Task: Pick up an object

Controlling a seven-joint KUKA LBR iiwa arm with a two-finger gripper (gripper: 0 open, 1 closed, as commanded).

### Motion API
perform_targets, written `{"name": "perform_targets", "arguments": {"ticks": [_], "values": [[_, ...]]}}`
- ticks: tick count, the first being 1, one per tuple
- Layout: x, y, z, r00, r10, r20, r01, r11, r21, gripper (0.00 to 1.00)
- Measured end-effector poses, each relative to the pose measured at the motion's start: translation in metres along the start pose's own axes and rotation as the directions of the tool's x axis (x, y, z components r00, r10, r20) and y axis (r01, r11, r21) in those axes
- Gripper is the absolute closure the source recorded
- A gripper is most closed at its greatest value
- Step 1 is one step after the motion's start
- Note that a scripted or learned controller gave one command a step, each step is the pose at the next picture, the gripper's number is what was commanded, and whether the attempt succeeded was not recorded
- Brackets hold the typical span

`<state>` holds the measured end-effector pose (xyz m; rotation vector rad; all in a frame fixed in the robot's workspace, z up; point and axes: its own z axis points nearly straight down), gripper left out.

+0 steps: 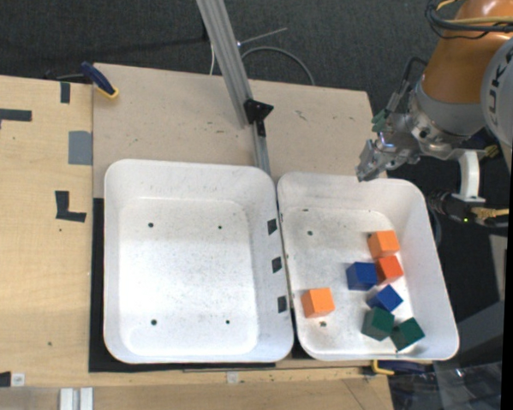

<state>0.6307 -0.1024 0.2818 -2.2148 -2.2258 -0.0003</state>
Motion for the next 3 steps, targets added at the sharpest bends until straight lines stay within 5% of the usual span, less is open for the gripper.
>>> {"name": "perform_targets", "arguments": {"ticks": [3], "values": [[0.145, -0.048, 0.013, 1.000, -0.002, 0.000, 0.002, 1.000, 0.002, 1.00]]}}
